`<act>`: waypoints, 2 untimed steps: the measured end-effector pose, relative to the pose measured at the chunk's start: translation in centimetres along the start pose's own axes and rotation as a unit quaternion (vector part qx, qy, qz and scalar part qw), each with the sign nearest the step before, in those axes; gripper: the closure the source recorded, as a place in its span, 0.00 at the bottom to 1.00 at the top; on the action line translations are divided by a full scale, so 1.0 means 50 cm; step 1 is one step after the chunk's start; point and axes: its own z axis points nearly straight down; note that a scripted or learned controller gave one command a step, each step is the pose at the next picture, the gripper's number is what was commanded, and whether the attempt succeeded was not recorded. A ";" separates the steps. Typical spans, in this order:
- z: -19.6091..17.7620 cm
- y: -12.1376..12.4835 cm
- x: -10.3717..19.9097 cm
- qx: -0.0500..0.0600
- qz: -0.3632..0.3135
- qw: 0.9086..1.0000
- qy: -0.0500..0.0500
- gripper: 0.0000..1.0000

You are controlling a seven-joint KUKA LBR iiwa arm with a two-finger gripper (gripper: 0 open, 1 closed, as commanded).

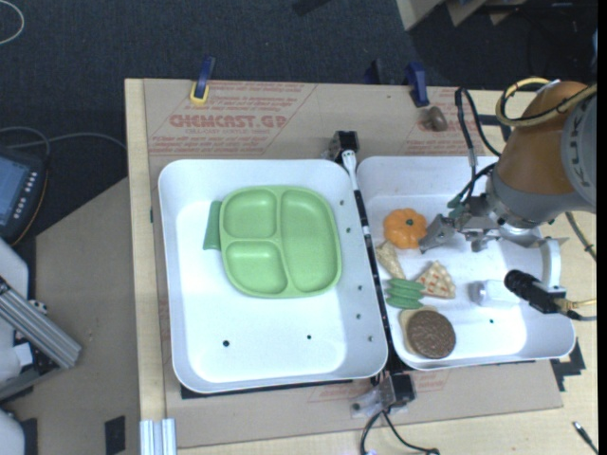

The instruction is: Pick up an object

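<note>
On the brown protective paper [285, 112] that covers the desk [152, 254], red printed letters run along the far edge, behind the left bin [190, 282]. They read "CHEMCAST G.P", with the last letters not sure. A line of smaller red print is above it, but it is too small to read. Similar red print is also behind the right bin [541, 344], faint and not readable.

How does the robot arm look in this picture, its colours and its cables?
The arm is grey, with a wide orange band above the wrist. Black and yellow cables loop beside the band. The gripper is dark metal, small and angular.
</note>
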 end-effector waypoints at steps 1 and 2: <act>0.056 -0.001 0.002 -0.001 0.000 1.000 0.000 0.00; 0.031 0.001 0.000 -0.003 0.000 1.000 -0.001 1.00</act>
